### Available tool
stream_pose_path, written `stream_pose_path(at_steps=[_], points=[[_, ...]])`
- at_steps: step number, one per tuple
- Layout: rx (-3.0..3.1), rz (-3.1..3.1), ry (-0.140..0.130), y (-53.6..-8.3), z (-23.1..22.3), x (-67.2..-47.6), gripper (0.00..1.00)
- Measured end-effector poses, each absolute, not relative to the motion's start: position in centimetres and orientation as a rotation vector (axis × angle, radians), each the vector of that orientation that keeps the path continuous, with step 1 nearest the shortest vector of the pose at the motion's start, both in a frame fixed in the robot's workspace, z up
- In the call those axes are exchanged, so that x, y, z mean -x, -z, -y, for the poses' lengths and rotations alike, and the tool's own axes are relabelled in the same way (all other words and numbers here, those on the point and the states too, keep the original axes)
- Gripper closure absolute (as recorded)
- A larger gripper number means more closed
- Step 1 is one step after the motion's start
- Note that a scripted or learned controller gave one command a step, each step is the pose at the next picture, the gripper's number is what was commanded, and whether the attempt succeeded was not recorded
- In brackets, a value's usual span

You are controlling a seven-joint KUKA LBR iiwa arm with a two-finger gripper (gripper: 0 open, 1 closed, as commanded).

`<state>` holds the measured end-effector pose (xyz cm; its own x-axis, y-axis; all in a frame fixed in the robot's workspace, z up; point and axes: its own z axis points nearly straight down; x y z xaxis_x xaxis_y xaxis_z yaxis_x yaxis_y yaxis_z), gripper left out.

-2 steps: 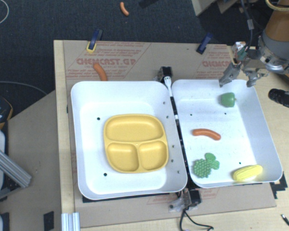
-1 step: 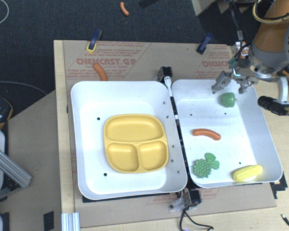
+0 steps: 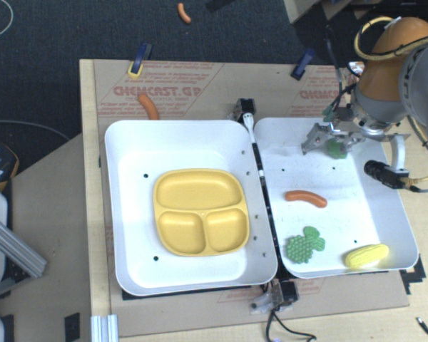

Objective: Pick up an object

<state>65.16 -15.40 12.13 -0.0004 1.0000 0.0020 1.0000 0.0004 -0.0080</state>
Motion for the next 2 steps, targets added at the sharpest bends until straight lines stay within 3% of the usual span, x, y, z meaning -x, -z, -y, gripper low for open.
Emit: stream_pose_path(at_steps=[1, 2], points=[[2.214, 2.218, -0.003, -8.2, 15.1, -65.1, 0.00], [2.219, 2.224, 0.002, -9.6, 15.2, -65.3, 1.00]])
